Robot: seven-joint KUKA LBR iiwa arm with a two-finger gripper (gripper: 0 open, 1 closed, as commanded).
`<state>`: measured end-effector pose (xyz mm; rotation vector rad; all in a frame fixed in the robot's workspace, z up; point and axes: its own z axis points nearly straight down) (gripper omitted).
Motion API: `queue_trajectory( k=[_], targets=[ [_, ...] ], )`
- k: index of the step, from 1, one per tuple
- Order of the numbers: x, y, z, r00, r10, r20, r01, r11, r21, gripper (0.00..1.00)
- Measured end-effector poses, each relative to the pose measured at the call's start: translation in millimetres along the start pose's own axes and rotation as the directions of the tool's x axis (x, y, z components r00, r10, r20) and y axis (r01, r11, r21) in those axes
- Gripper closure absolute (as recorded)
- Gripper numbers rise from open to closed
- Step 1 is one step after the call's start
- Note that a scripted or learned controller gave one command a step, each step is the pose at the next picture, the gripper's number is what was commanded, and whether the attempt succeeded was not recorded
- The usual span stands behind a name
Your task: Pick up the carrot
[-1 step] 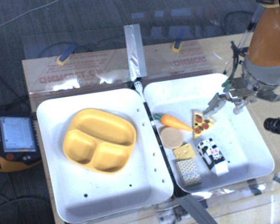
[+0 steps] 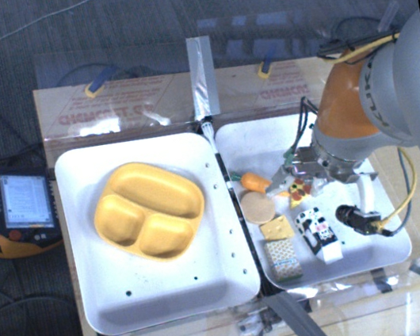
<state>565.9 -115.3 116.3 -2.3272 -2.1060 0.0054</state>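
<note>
Over the right bin [image 2: 386, 253], arm bent low; hand [image 2: 300, 185] grip unclear, beside carrot [image 2: 254, 181].

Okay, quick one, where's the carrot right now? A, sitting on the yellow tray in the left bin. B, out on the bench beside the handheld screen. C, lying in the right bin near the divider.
C: the carrot lies on the floor of the right bin, close to the wall it shares with the left bin, just above a round tan disc.

bench [image 2: 126, 101] | brown board top; left bin [image 2: 105, 302] and right bin [image 2: 386, 253] side by side
</note>
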Motion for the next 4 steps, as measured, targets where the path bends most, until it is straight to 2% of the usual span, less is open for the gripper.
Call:
queue_trajectory(
  k=[1,2,3,4],
  targets=[
    [21,46,22,0.996,-0.092,0.005,0.092,0.996,-0.021,0.00],
    [13,70,19,0.992,-0.125,0.002,0.125,0.992,-0.016,0.00],
    [13,70,9,0.992,-0.126,0.005,0.126,0.992,-0.017,1.00],
    [64,96,-68,0.986,-0.168,0.002,0.168,0.986,-0.004,1.00]
  ],
)
